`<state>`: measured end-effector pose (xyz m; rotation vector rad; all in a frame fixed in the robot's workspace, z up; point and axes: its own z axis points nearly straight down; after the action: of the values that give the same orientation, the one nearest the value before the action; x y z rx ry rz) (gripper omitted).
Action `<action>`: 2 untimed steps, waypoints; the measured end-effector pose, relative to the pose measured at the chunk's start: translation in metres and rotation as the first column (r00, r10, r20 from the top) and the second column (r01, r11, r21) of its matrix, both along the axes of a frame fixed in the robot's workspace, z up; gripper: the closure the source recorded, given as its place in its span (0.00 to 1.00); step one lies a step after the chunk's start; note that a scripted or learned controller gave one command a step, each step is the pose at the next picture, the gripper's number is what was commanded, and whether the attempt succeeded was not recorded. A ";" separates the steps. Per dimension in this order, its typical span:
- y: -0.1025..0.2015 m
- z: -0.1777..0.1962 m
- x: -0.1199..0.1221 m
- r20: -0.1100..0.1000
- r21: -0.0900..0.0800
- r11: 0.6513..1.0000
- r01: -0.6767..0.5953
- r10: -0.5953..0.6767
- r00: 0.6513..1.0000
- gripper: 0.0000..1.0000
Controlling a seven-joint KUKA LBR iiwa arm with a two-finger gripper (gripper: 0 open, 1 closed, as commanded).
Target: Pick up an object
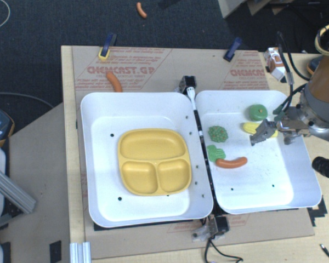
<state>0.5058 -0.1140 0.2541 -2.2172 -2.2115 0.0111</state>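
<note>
Worktop (153, 64) carries two bins; the left bin (98, 147), far left of the gripper (268, 132), holds a yellow tray (153, 160). Gripper sits low in the right bin (274, 196), finger state indeterminate. Yellow piece (250, 127) just left, touching or nearly; green disc (257, 112) just behind; broccoli (217, 133) and sausage (231, 162) further left.

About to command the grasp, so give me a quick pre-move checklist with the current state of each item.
1. Hand above right bin: ok.
2. Target near hand: yellow piece lies beside it: ok.
3. Nothing held yet: cannot tell.
4. Neighbours spaced from target: green disc sits close: not ok.
5. Sausage and broccoli apart from hand: ok.
6. Yellow tray in left bin, out of the path: ok.
</note>
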 end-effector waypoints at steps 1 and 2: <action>0.000 0.006 0.002 0.012 -0.002 1.000 -0.003 0.003 1.000 0.00; 0.002 -0.037 0.004 0.006 0.000 1.000 -0.002 0.002 1.000 0.00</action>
<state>0.5096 -0.1120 0.2171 -2.2179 -2.2167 0.0046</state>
